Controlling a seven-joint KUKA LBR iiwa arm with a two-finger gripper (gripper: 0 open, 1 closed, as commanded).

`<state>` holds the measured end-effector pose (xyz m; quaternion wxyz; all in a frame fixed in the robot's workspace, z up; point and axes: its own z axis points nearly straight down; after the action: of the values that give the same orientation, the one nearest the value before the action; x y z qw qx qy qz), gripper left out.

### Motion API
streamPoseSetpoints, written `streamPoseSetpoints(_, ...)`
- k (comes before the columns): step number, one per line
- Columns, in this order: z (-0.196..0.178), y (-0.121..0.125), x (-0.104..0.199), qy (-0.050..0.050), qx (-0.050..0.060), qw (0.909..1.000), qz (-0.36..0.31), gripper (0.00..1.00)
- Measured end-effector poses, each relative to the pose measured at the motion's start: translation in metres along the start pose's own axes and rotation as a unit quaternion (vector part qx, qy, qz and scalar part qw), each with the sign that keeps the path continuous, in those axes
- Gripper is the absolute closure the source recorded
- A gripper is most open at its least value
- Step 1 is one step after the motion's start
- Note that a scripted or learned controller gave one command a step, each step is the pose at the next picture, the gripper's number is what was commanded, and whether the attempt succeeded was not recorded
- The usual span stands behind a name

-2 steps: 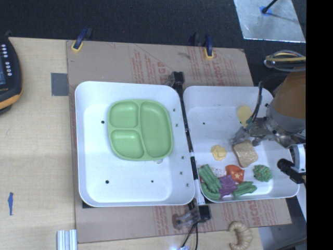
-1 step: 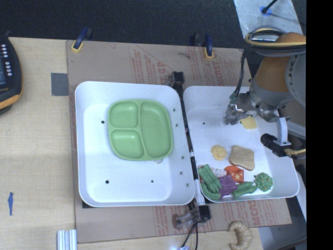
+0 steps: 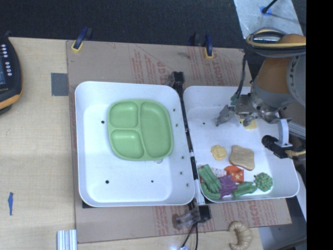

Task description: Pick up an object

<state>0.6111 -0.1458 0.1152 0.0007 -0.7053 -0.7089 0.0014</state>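
The right bin (image 3: 208,100) holds several toy foods along its near side: a yellow round piece (image 3: 219,151), a tan bread slice (image 3: 242,157), a red piece (image 3: 234,173), green beans (image 3: 209,178), a purple piece (image 3: 227,184) and a broccoli head (image 3: 264,181). My gripper (image 3: 233,120) hangs over the far part of that bin, its fingers spread and nothing between them. A small yellow object (image 3: 252,123) lies just right of the fingers, partly hidden by the wrist. The gripper is well behind the food pile.
The left bin (image 3: 93,181) holds a green divided plate (image 3: 140,129). A tan curled object (image 3: 240,235) lies on the bench in front of the right bin. Clamps (image 3: 208,48) sit at the cardboard's far edge. A black handset (image 3: 8,72) is at far left.
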Motion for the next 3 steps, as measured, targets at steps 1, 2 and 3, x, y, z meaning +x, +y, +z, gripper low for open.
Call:
streamPoseSetpoints(1, 0.020, -0.126, -0.018, 0.000, -0.004, 1.0000, 0.004, 0.00)
streamPoseSetpoints(2, 0.009, -0.123, -0.018, -0.002, -0.004, 1.0000, -0.001, 1.00)
streamPoseSetpoints(3, -0.123, -0.134, -0.024, -0.001, -0.006, 1.0000, 0.001, 1.00)
